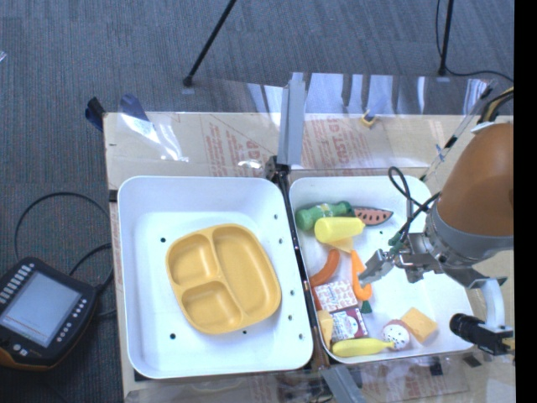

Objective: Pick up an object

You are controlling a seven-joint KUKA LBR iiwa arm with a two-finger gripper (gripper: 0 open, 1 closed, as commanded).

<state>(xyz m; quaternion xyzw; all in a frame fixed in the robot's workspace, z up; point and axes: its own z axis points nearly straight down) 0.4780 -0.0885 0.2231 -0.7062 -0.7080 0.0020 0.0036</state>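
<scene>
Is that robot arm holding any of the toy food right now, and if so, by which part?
Nothing is held. The tool hangs over the right bin, just above the orange carrot, with no item between its tips.

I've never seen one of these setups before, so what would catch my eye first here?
Likely the yellow divided plate, lying alone in the left bin. Next, the jumble of bright toy food in the right bin: a watermelon slice, a banana, a cheese wedge. Over it hangs the grey-and-orange arm, its gripper above the carrot.
</scene>
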